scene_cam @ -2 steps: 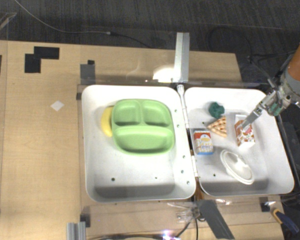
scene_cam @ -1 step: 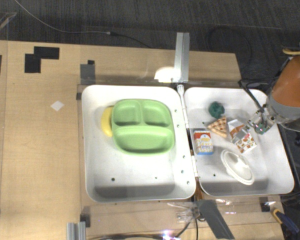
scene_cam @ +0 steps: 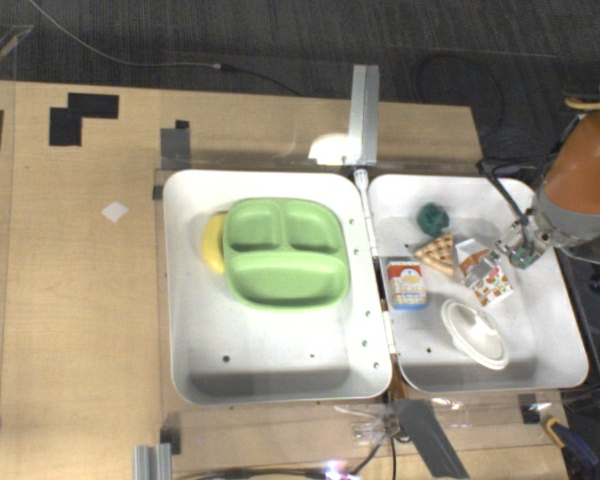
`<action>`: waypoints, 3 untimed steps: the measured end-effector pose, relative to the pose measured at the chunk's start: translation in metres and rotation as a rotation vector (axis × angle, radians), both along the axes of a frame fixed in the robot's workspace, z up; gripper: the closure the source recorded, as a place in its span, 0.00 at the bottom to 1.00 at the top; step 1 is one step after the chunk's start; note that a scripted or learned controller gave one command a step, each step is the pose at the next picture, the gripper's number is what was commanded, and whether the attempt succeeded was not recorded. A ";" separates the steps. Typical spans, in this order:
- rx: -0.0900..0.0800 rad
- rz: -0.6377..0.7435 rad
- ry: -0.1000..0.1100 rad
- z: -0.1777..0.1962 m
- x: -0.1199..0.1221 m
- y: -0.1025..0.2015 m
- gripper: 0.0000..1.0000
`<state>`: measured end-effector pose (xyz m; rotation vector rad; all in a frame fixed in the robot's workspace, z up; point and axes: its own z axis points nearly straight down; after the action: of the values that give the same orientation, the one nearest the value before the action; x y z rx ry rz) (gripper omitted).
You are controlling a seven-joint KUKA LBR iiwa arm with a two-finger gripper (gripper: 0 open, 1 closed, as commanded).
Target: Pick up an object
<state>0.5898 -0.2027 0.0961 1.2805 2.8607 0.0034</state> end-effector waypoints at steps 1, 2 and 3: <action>-0.001 0.002 -0.007 0.011 0.003 0.001 1.00; -0.002 -0.109 -0.013 -0.001 0.019 0.000 1.00; 0.002 -0.358 0.001 0.142 0.022 0.066 1.00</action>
<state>0.6114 -0.1367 0.2382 1.7706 2.5885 0.0036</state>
